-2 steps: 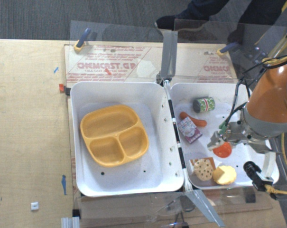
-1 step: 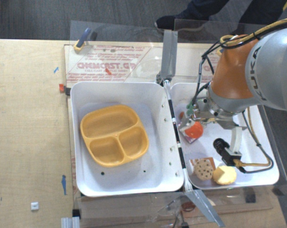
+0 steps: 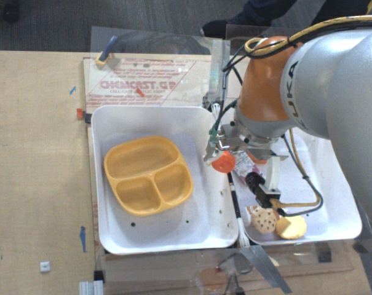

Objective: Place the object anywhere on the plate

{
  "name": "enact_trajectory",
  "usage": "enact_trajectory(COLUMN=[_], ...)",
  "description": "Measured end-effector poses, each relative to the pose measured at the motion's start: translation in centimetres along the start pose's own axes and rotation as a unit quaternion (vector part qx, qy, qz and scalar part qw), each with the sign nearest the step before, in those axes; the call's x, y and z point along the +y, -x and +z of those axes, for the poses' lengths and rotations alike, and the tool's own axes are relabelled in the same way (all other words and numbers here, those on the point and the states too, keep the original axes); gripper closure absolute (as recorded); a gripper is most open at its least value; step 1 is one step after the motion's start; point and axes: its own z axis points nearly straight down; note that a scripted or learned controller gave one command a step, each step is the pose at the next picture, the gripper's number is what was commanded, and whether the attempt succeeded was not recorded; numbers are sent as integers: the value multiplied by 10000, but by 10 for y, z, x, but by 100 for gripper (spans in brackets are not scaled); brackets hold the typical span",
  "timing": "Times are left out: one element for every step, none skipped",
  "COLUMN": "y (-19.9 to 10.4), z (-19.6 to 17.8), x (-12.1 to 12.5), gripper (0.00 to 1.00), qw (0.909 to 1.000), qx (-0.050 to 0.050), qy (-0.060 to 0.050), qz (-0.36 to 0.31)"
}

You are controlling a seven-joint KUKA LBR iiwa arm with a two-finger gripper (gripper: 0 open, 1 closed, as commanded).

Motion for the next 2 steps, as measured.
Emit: enact_trajectory(y=[-71,-71], z=[-19,-19], x=[11,11], gripper=[100,0], qw=[9993,9993], qx=[-2,-2], qy=[2,2], qz=[-375,-375])
